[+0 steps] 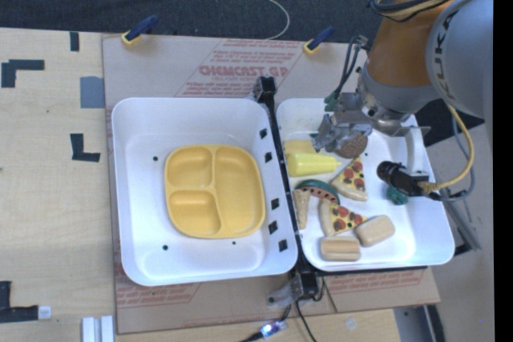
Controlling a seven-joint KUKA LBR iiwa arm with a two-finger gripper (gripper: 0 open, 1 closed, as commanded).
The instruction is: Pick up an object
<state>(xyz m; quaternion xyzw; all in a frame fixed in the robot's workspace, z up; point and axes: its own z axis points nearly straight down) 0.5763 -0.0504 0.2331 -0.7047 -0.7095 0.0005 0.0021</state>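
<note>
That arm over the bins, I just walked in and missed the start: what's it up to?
The robot arm reaches in from the right, its gripper low over the right bin, near a brown cookie and a yellow bottle. Pizza slices and bread pieces lie nearby. I can't tell if it has gripped anything. The left bin holds a yellow divided plate.

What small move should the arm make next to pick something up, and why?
Probably a short descent straight down. The tool sits low in the right bin, over the brown round piece beside the yellow bottle, and nothing shows between its fingers. The other toy foods lie nearer the front of the bin, so the brown piece looks the closest target.
</note>
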